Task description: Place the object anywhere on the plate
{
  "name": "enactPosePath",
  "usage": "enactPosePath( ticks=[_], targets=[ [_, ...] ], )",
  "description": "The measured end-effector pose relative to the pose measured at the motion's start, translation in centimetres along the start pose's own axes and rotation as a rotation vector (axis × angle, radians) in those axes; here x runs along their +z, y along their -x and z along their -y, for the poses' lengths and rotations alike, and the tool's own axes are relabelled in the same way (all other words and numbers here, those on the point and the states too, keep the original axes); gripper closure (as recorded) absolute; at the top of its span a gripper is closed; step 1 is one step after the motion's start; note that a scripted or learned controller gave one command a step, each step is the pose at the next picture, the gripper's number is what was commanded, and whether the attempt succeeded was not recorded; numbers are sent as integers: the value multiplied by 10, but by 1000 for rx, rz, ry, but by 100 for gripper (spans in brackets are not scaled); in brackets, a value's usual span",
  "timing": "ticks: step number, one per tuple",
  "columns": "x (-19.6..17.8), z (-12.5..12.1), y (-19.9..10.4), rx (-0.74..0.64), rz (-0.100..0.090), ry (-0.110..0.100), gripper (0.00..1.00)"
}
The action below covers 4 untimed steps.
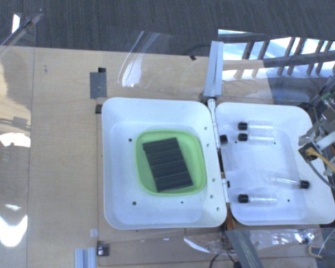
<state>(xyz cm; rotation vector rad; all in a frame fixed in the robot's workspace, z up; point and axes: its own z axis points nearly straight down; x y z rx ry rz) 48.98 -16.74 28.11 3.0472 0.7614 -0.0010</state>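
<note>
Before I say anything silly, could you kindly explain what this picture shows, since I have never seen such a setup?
One camera looks down at a slant on a wooden bench bearing two shallow white bins. The left bin holds a green plate with a dark ribbed block lying on it. The right bin holds four clear tubes with black caps, lying apart. At the right edge, the robot arm's tool hangs over the right bin's rim; I see nothing between its fingers, and cannot tell whether they are open.
</note>
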Motion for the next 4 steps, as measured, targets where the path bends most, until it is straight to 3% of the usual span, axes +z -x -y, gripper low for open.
enactPosePath(
  ticks=[1, 2, 3, 4],
  targets=[
    [9, -34, 18, 22, 0, 2, 0],
    [4, 18, -11, 101, 0, 0, 0],
    [0, -19, 10, 130, -1, 3, 0],
    [-25, -34, 18, 195, -1, 4, 0]
  ],
)
